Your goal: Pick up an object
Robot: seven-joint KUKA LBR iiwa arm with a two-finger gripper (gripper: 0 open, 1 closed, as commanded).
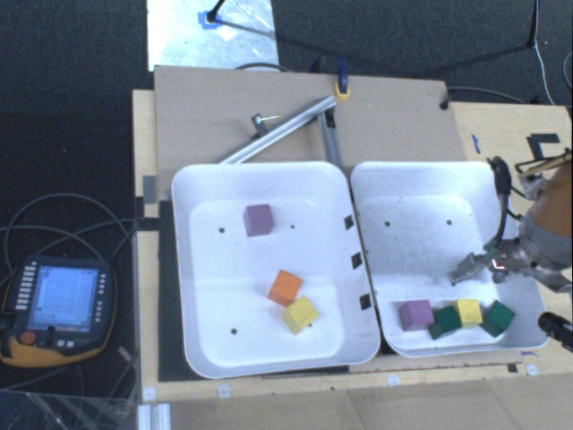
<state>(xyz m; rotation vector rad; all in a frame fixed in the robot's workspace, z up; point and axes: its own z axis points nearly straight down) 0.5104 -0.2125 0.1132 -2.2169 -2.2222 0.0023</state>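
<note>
— What colours sit in the left bin (pixel 192 240)?
— The bin is white; in it a purple cube (pixel 258 219), an orange cube (pixel 285 287) and a yellow cube (pixel 300 314).
— And the right bin (pixel 421 186)?
— White too — it has a purple block (pixel 415 313), a dark green block (pixel 444 321), a yellow block (pixel 469 311) and another dark green block (pixel 498 317).
— Anything else?
— A grey arm (pixel 548 231), a tan bench (pixel 295 106), dark carpet (pixel 72 79), and a pendant (pixel 58 312) with orange trim and a pale blue screen
</note>
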